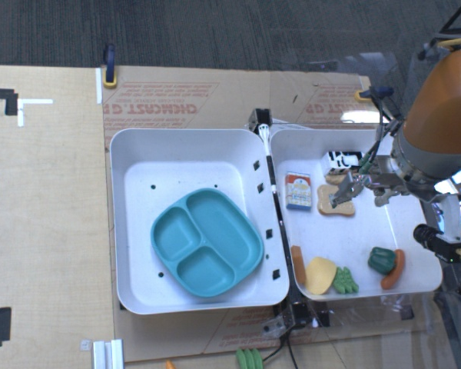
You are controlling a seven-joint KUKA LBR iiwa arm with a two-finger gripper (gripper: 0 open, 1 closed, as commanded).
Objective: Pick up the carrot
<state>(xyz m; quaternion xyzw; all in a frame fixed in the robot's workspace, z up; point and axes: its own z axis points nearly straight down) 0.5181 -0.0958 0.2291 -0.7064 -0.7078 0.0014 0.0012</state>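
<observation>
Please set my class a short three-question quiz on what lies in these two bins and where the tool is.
1. True or false: the teal divided plate lies in the right bin.
2. Which item does the tool hang over? A: the toast slice. B: the green pepper. C: the yellow piece.
3. Fill in: the plate has ___ compartments.

Key: 1 false, it lies in the left bin. 2 A. 3 three.
</observation>
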